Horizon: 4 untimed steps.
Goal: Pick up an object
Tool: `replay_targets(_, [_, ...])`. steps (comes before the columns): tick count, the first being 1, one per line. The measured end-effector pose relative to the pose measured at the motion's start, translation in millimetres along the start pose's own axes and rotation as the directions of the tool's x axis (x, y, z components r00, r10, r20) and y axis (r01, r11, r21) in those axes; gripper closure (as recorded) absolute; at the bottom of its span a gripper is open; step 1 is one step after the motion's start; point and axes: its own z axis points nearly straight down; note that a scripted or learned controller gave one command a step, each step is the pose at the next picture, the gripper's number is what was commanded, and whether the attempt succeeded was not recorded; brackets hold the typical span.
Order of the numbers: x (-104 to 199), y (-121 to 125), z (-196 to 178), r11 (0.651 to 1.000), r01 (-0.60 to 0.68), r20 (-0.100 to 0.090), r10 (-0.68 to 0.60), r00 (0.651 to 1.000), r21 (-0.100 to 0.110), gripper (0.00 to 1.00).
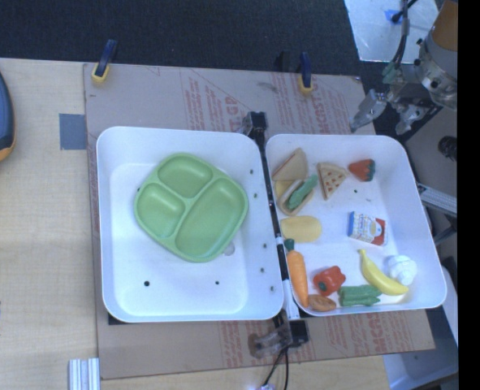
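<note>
Toys crowd right bin (402,157), green plate (192,206) fills left bin (114,218)

Green plate (192,206); white bins (110,218); yellow banana (378,275); orange carrot (298,276); red strawberry (362,169).

Nothing here reads clearly to me. The brown board (223,96) under my two bins carries faint reddish printing, too blurred to make out. The small carton (366,227) in the right bin (418,218) has a coloured label, also illegible.
</note>
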Motion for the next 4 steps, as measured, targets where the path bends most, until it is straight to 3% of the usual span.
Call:
replay_targets(1, [57.3, -50.0, 88.0, 1.000, 0.005, -0.004, -0.005, 1.000, 0.012, 0.00])
replay_targets(2, [51.6, -43.5, 162.8, 1.000, 0.000, -0.001, 0.000, 1.000, 0.007, 0.00])
replay_targets(3, [39.1, -22.9, 199.5, 1.000, -0.001, 0.002, 0.001, 1.000, -0.001, 0.00])
replay_targets(4, [44.3, 2.8, 199.0, 1.000, -0.001, 0.002, 0.001, 1.000, 0.012, 0.00])
